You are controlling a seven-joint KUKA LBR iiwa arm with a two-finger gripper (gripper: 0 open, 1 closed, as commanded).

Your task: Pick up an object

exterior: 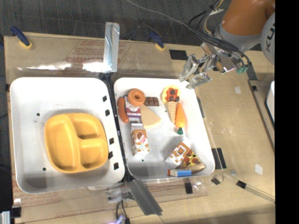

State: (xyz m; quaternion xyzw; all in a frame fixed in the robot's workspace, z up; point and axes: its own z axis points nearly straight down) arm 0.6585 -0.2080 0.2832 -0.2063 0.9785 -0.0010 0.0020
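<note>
From above, two shallow white bins sit side by side on a brown tabletop [233, 125]. The left bin [23, 106] holds a yellow divided tray [77, 141] with rounded corners, with bare white floor all around it. The right bin [205, 143] is crowded: a glazed doughnut [136, 97] near its far rim, a brown chocolate piece [152, 101] just right of it, a reddish sausage [123, 109] along the left wall, a pale wedge [150, 118], a small carton [139, 141], an orange carrot [180, 117] beside a cone-shaped toy [171, 98], and a pizza slice [190, 161] and a second small box [179, 154] in the near right corner. An open white patch lies in the bin's middle, between the carton and the carrot.

The arm [243, 13], with its smooth orange band, reaches in from the far right. Its metal gripper [195, 73] hangs just past the right bin's far right corner, over the tabletop rather than the toys, with its fingers spread apart around nothing.
</note>
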